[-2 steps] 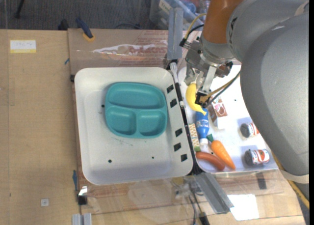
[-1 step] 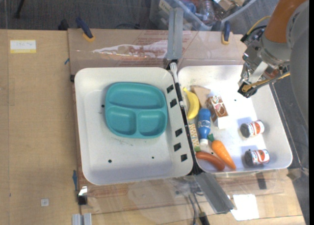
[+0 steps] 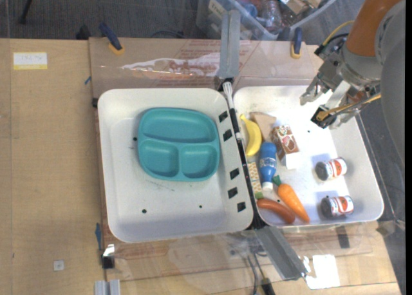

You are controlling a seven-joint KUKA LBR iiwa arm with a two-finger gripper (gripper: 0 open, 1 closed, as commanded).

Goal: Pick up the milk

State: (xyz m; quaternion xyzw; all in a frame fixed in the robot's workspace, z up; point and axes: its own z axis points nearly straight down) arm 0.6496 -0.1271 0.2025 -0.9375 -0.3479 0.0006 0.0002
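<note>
The hand (image 3: pixel 315 108) hangs over the right bin's (image 3: pixel 367 158) far side, fingers spread apart, nothing between them. Just to its left lies the milk (image 3: pixel 284 140), a small brown carton on its side, long axis slanting from far-left to near-right. A banana (image 3: pixel 253 134) and blue bottle (image 3: pixel 268 163) crowd the milk's left; bare white floor opens to its right, toward two cans (image 3: pixel 331 169).
</note>
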